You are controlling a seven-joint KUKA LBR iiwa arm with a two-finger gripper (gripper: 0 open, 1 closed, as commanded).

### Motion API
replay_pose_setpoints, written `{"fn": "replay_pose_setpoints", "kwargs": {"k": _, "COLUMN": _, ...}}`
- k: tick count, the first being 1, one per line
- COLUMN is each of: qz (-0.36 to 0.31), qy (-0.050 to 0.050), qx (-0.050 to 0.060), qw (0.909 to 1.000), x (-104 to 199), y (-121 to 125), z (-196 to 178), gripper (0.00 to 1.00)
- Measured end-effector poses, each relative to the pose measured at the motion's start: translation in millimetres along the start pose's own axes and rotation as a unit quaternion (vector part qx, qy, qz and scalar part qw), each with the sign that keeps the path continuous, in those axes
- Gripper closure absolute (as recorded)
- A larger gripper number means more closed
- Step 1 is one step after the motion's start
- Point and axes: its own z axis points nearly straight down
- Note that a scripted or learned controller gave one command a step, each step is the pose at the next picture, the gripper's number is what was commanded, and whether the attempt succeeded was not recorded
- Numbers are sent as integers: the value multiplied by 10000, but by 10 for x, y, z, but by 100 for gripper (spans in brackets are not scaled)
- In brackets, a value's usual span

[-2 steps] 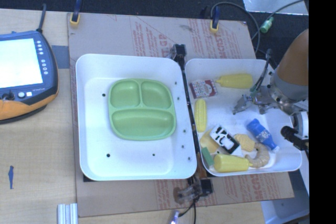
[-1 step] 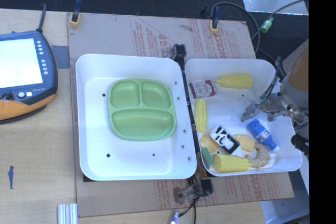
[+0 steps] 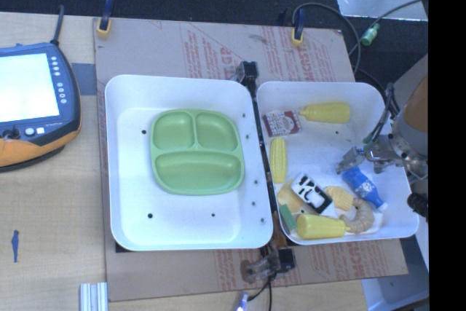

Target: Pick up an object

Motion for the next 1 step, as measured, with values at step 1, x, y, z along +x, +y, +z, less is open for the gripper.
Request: {"fn": "replay_pose_setpoints", "kwargs": {"k": 1, "qz": -11, "qy": 1, "qx": 2, "qw": 10000, "x": 264, "y": 82, "z": 208, "gripper": 0}}
